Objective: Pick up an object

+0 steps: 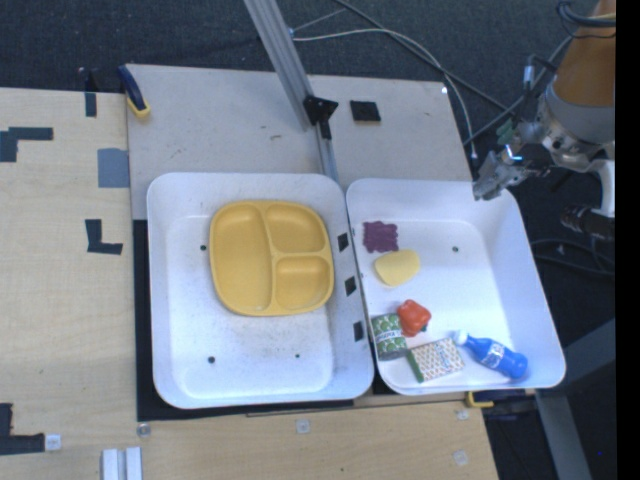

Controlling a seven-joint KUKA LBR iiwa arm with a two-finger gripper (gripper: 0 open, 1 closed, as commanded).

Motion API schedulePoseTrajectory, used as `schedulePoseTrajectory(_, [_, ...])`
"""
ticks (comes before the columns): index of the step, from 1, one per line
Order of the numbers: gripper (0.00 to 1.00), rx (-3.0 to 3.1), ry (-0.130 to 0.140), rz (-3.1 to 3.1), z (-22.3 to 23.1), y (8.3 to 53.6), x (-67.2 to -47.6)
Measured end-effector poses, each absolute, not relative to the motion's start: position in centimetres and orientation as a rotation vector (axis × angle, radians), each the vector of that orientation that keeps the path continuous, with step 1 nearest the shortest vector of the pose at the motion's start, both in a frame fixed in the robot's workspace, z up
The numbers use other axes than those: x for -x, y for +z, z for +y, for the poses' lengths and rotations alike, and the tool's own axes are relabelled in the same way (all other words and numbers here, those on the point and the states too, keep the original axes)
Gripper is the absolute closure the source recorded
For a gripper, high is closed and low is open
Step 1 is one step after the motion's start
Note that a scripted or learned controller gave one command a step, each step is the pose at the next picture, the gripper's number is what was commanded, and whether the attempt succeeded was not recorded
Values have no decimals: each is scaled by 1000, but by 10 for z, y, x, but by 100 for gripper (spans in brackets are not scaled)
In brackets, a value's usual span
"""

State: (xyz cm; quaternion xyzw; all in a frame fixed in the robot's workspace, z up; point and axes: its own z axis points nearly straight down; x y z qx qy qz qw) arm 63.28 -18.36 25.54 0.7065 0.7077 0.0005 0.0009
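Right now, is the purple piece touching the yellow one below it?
Apart. The camera view shows a strip of white bin floor between the purple piece and the yellow piece.

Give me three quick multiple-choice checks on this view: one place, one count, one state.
1. Where does the yellow tray lie?
A. left bin
B. right bin
C. bare bench

2. How many compartments does it have?
A. two
B. three
C. five

3. How does the blue bottle rest?
A. upright
B. on its side
C. on the tray

Key: 1 A, it sits in the left bin; 2 B, ridges split it into three wells; 3 B, it lies flat in the right bin, far from the tool at that bin's back corner.
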Motion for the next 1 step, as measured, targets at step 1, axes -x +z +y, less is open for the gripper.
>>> schedulePoseTrajectory(1, [100,-2219,-2,2226,-143,252,-623])
